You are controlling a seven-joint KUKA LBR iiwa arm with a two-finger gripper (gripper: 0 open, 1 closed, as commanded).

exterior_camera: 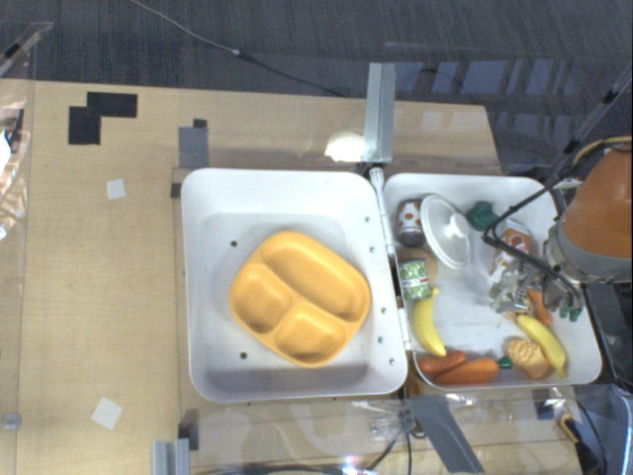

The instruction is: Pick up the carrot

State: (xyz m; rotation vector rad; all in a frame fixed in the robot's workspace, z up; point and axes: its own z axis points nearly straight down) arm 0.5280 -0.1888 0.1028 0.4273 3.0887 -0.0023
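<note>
The carrot (475,371) lies flat along the front wall of the right bin (465,317). It is orange, with a small green stub at its right end. A darker red-orange piece (441,361) lies against its left end. My gripper (508,291) hangs low over the right half of that bin, up and to the right of the carrot and apart from it. Nothing of the carrot is at the gripper. The arm's orange band (599,214) stands over the bin's right rim.
Also in the right bin are a banana (427,325), a second banana (543,340), a bread-like lump (525,355), a green-labelled can (415,277), a small tin (409,222), a clear glass bowl (447,232) and a green item (482,213). A yellow divided plate (300,296) sits in the left bin (213,265).
</note>
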